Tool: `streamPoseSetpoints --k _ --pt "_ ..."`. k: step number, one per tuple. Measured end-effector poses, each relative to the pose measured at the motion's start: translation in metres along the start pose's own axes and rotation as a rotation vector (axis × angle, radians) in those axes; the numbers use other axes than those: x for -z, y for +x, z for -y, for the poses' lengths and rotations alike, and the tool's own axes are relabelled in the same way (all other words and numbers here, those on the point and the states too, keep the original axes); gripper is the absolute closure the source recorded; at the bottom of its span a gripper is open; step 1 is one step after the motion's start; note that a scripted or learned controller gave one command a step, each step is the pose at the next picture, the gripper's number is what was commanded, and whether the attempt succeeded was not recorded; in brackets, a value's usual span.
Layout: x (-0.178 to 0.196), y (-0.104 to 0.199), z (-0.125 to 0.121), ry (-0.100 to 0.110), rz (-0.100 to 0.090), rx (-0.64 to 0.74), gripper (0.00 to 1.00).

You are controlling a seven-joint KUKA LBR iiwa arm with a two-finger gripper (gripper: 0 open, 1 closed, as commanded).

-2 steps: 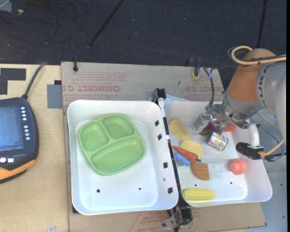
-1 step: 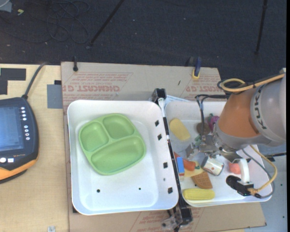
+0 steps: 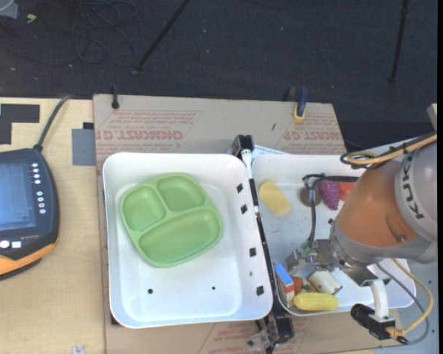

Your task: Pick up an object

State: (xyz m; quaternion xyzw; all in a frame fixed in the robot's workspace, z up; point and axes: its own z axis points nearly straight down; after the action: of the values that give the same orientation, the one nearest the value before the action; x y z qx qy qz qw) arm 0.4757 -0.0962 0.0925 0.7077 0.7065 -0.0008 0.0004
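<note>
Arm works the right bin [image 3: 295,169], lower right of frame.
Its gripper [image 3: 315,265] hangs above a yellow object [image 3: 315,302]; grip state cannot be told.

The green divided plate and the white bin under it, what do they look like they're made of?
Green plate: likely moulded plastic, matte, with one even colour and rounded compartment edges. White bin: probably smooth plastic too, slightly glossy, with soft highlights along its rounded rim, though painted metal can't be excluded.

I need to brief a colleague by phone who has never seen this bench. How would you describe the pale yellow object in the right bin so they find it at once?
Start at the right-hand white bin, the one the arm reaches into. Near its left wall, toward the far end, lies a pale yellow oblong object, alone on bare white floor. The purple grapes sit further right, and a brighter yellow piece lies among the clutter at the near edge.
</note>
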Motion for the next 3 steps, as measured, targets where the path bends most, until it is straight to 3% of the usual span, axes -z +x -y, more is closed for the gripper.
streamPoseSetpoints --k 1,2,3 --pt "-0.004 -0.059 -0.052 0.003 -0.008 0.004 0.00" --pt "0.079 0.001 -0.108 -0.005 -0.004 0.009 0.00" --pt "0.116 0.087 -0.026 0.010 -0.007 0.009 0.00"
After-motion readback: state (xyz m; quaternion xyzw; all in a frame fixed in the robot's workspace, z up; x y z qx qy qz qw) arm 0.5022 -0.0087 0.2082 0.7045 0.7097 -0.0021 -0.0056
